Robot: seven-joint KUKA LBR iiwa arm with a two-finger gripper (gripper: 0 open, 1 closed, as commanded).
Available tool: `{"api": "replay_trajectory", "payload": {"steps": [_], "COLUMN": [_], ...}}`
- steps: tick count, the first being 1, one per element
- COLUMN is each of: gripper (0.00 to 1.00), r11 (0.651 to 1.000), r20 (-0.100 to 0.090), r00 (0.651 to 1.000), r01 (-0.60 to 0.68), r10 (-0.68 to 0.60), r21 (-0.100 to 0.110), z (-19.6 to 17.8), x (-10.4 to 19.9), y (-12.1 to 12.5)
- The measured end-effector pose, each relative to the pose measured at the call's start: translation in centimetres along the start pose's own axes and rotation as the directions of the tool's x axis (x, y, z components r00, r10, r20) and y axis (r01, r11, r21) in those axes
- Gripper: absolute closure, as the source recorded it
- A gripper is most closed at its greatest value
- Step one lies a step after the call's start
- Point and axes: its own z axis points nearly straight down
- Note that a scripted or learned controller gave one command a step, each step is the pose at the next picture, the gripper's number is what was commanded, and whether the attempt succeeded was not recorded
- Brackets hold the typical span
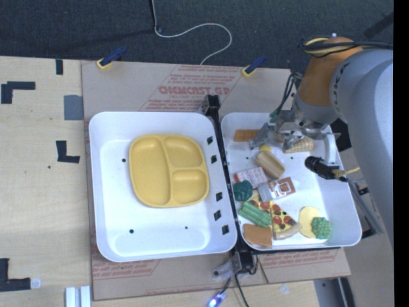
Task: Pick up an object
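My gripper (276, 135) hangs over the far part of the right bin (345, 200), reaching in from the right. Just left of it lies a flat orange cracker (245, 135). A pale wedge of bread (299, 146) sits just to its right, and a brown hot dog bun (270, 164) lies a little in front of it. I see nothing between the fingers.
Nearer the front of the right bin lie a teal piece (242, 189), a red and white packet (281, 187), a green cucumber (255, 214), a pizza slice (279, 217), a toast (257, 235), a yellow disc (309, 217) and broccoli (321, 228). The left bin (108, 171) holds a yellow divided plate (169, 170).
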Motion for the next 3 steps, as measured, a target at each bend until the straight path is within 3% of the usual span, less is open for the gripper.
{"api": "replay_trajectory", "payload": {"steps": [1,2,3], "gripper": [0.00,1.00,1.00], "r11": [1.000,1.000,1.000], "r20": [0.000,0.002,-0.005], "r00": [1.000,1.000,1.000], "r01": [-0.001,-0.003,0.008], "r10": [0.001,0.003,-0.008], "r21": [-0.001,-0.002,-0.008], "z": [0.9,-0.1,-9.5], "x": [2.4,2.3,10.7], "y": [-4.1,-4.0,-2.0]}}
